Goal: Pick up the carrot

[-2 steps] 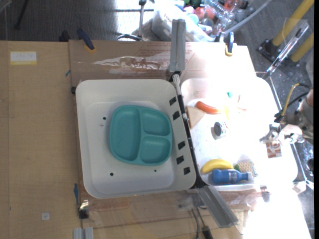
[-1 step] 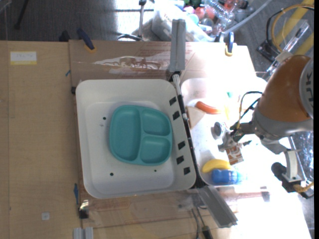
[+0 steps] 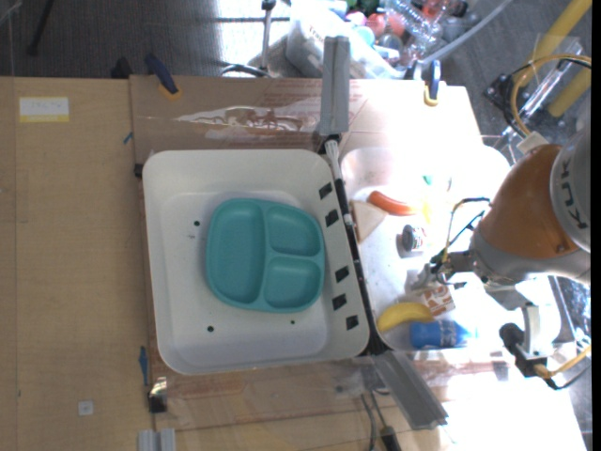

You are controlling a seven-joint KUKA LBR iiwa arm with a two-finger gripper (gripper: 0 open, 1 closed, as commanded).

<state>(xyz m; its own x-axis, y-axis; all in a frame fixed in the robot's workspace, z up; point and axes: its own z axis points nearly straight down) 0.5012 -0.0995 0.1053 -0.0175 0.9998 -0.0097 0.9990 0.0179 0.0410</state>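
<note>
I see two shallow white plastic bins side by side on the bench. The left bin [image 3: 178, 252] holds a teal plastic divided plate [image 3: 266, 254] with three compartments, sitting flat near the middle. The right bin [image 3: 376, 242] is badly overexposed, so detail there is washed out.

The small orange carrot [image 3: 390, 202] lies in the upper part of the right bin, close to the divider between the bins, pointing roughly left to right with a slight downward tilt. It rests on the bin floor, apart from everything else I can make out.

The grey arm with its orange band [image 3: 531, 219] comes in from the right over the right bin. Its two-finger gripper [image 3: 434, 275] sits low in the lower half of that bin, well below the carrot. I cannot tell how the gripper is set or whether it has hold of anything: glare and cables hide it.

Just beside the gripper are a small brown-and-white carton [image 3: 437, 299], a yellow banana [image 3: 404, 316] and a blue bottle-like object [image 3: 439, 334]. A small round metallic item [image 3: 409, 241] lies between the carrot and the gripper.
</note>
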